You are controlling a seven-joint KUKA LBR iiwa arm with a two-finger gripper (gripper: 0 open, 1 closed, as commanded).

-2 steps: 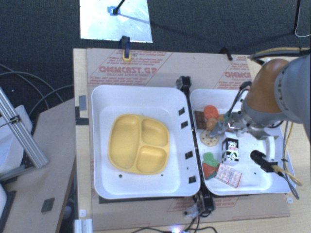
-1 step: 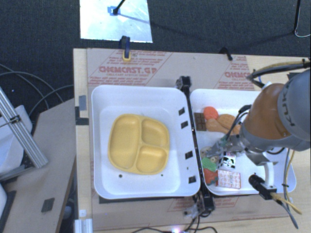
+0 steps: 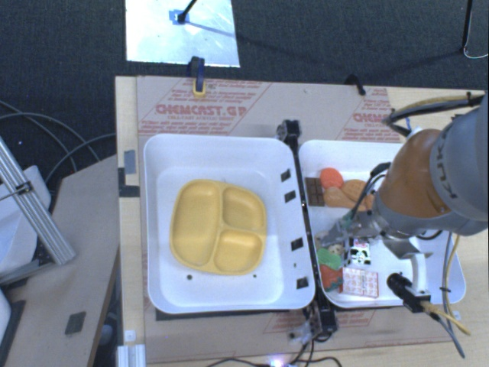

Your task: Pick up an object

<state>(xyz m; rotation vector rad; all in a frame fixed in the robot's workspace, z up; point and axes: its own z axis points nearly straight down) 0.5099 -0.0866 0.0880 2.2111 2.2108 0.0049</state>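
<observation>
- Counter (image 3: 252,102) carried two white bins side by side, with printed brown board under them
- Left bin (image 3: 164,159) held a yellow tray (image 3: 218,226) with three compartments, lying flat near the bin's middle
- Right bin (image 3: 458,277) held a cluster of small things along its left side
- At the top of that cluster lay a red-orange piece (image 3: 331,177), with a tan piece (image 3: 345,193) just below it and a dark brown bar (image 3: 313,191) to their left
- Lower down sat green and red bits (image 3: 330,257), a black-and-white tag (image 3: 359,251) and a pink patterned card (image 3: 360,282) near the bin's front edge
- Arm (image 3: 439,178) reached in from the right, its orange band above the right bin
- End effector (image 3: 353,228) hung low over the middle of the cluster, beside the black-and-white tag; whether it was open or closed could not be told, and nothing could be seen gripped in it
- Blue and yellow clamp (image 3: 198,78) sat at the counter's far edge
</observation>
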